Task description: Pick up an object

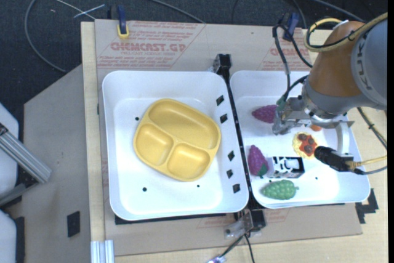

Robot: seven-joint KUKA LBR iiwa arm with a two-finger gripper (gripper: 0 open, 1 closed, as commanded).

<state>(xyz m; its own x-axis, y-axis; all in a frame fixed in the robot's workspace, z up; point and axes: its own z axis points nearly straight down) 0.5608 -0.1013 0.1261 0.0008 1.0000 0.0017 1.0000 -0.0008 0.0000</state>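
In the right bin [354,194] lie several toy foods. A purple grape bunch [265,113] sits near the bin's upper left, just left of my gripper [284,122]. A second purple piece [257,160] lies by the divider. A green grape bunch [279,190] rests near the front wall. An orange and yellow piece [305,145] lies just below and right of the gripper. A black and white item [288,165] sits between the purple piece and the green bunch. The gripper hangs low over the bin, under the orange-banded arm [335,74].
The left bin [117,132] holds a yellow divided plate [176,139]. A black divider [233,132] runs between the bins. A black cable [335,160] trails from the wrist across the right bin's right side. Clamps stand at the bench's back edge.
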